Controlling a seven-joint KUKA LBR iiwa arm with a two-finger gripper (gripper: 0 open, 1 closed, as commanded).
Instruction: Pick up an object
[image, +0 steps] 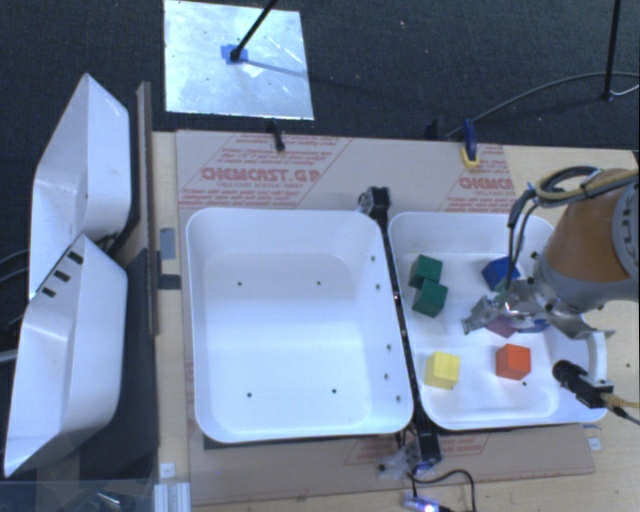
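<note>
My gripper (492, 316) hangs low in the right bin (480, 414), near its right-hand middle. A small purplish object (506, 327) lies right under it, mostly hidden, and whether it is held I cannot see. A blue block (497, 272) lies just behind the gripper. An orange block (513, 361) sits in front of it to the right. To its left front is a yellow block (442, 369). Two green blocks (426, 270) (431, 298) stand close together left of the gripper.
The left bin (200, 300) stands beside the right one, with a dark divider (397, 300) between them. Spare white bins (70, 300) lean at the far left. The arm's orange band (595, 245) hangs over the right bin's right edge, and a black part (578, 384) juts out near its front corner.
</note>
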